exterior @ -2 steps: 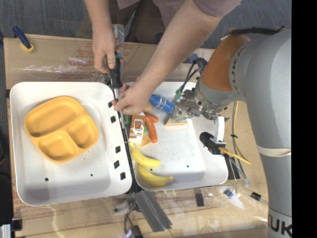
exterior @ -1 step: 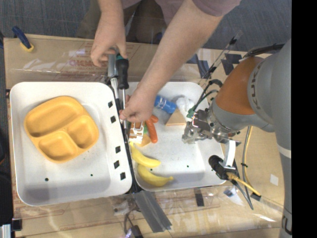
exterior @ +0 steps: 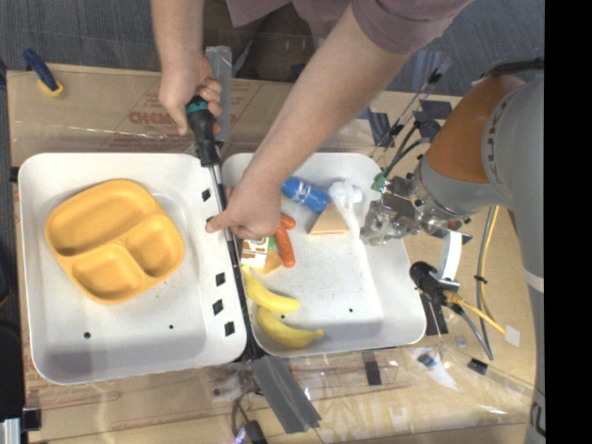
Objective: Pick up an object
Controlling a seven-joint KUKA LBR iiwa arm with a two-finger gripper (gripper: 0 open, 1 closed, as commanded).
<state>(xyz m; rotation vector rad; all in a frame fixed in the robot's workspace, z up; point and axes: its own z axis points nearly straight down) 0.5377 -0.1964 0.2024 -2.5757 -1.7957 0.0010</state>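
Wedge [exterior: 328, 220], tan and flat-faced, lying just beside the hand [exterior: 381, 222], in the bin [exterior: 370, 322] nearer the arm. Looks light and probably spongy, so likely to give under a squeeze. Best taken across the two broad faces, not at the thin edge.

Cannot tell whether the hand is apart or together; hangs low at the bin's rim, clamped on nothing visible.

Touching the wedge, a crumpled white lump [exterior: 347, 195]; a little farther from the hand, a blue bottle [exterior: 305, 192], smooth and likely slippery. Farther still, an orange stick [exterior: 284, 246] and two bananas [exterior: 277, 314], soft and easily bruised.

Worth noting: a person's arm [exterior: 314, 109] reaching across that bin, well beyond the wedge, with a screwdriver [exterior: 205, 137] at the seam between the bins.

Small carton [exterior: 257, 252] printed, too small to read. Red print on the cardboard [exterior: 111, 109] upside down, not legible.
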